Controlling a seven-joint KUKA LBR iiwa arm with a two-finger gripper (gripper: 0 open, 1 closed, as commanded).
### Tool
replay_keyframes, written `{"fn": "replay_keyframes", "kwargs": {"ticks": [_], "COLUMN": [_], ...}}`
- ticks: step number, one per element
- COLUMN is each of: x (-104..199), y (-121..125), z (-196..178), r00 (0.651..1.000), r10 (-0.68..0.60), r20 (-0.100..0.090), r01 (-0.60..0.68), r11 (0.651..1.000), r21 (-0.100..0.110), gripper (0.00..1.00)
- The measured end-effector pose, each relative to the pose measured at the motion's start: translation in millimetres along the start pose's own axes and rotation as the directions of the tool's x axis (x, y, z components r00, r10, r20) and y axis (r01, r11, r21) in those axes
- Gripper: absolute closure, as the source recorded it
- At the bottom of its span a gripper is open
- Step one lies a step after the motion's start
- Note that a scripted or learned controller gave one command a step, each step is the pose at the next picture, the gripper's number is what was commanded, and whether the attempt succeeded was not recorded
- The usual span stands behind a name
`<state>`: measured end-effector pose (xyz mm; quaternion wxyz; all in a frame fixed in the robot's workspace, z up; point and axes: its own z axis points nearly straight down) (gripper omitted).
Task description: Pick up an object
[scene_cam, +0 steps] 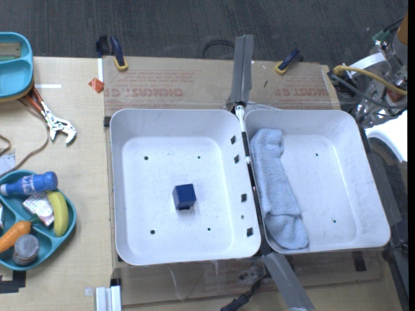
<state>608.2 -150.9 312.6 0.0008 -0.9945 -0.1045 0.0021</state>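
Blue cube [184, 196] at 6 o'clock of left bin [123, 173]; grey towel [277, 186] along right bin [363, 173], 9 o'clock side. Nothing lifted; whole pick remains. Tool state: cannot tell.

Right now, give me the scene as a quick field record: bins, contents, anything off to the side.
left bin: one blue block, near the middle of the floor
right bin: grey-white towel, bunched lengthwise along the left wall
block and towel: apart, in separate bins
bench left side: blue tray with banana, bottle, carrot; wrench
task state: block not yet picked up
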Motion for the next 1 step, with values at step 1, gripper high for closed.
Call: {"fn": "replay_keyframes", "kwargs": {"ticks": [1], "x": [10.5], "y": [-65.4], "z": [-17.4], "r00": [1.000], "r10": [0.011], "r20": [-0.001], "r01": [-0.011], "r11": [1.000], "r21": [-0.001], "gripper": [1.00]}}
